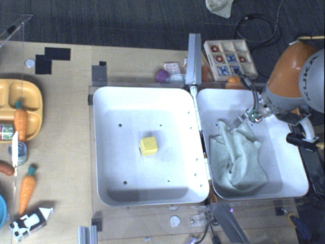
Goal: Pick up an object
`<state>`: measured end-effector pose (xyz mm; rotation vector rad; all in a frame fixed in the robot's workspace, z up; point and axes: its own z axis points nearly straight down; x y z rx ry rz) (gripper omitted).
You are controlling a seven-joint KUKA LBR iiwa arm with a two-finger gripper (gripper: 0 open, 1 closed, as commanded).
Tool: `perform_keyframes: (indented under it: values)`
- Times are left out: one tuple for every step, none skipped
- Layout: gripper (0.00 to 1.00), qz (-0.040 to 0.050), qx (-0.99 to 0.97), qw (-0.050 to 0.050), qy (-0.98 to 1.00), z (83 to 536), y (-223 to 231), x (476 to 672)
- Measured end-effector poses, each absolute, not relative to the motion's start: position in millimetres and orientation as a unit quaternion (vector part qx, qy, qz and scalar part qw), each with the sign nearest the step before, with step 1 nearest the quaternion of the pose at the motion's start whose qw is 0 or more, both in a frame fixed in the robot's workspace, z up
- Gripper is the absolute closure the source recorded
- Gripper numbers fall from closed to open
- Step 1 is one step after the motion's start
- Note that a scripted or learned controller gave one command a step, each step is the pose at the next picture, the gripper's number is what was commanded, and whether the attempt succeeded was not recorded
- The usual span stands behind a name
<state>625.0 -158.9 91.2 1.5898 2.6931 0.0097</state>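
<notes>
A crumpled pale grey-green cloth (238,159) lies in the right bin (289,161). One corner of it is drawn up in a taut fold toward my gripper (249,118). The gripper hangs over the bin's upper middle, shut on that raised cloth corner. A small yellow block (149,146) sits alone near the middle of the left bin (117,177), far from the gripper. The arm's grey wrist and orange band (287,78) come in from the right and hide the right bin's far right corner.
A tic-tac-toe board (228,57) and a purple ball (162,75) lie behind the bins. A yellow tray (30,98), toy carrots (26,187) and other toys sit on the bench at the left. A metal divider (193,60) stands between the bins.
</notes>
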Motion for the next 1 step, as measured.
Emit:
perform_keyframes:
  values:
    - [0.0,0.0027,0.529,0.007,0.848,91.5,-187.7,603.7]
